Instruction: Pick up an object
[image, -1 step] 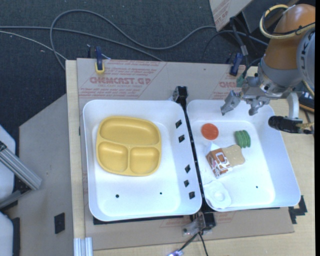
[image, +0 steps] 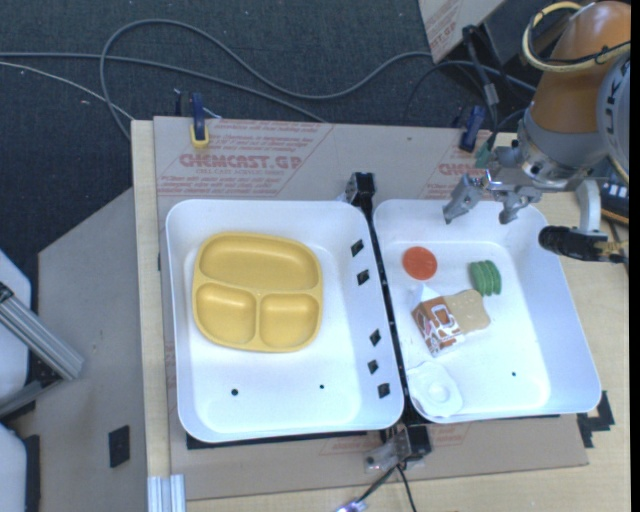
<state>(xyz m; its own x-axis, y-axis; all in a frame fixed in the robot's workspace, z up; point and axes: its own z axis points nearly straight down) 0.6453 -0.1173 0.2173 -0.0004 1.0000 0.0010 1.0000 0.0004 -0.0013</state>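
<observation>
Camera view: white lid (image: 437, 390) seen nearest in right bin (image: 560, 340), then box (image: 450, 320), green item (image: 485, 277), red disc (image: 420, 263). Yellow tray (image: 258, 291) in left bin (image: 190, 330). End effector (image: 487, 206) seen open, w/ nothing gripped, over far rim.

arm (image: 585, 75): cut off by the top and right edges; what shows is the orange band and the grey wrist.
cardboard box (image: 455, 22): far side, cut off by the top edge; its print is too small to read.
white object (image: 437, 390): near corner of the right bin (image: 565, 330), white on white, so its outline and kind cannot be told.
orange-and-white packet (image: 437, 325): partly under the tan piece (image: 465, 310); its print is too small to read.
metal rail (image: 35, 335): left side, cut off by the left edge.
</observation>
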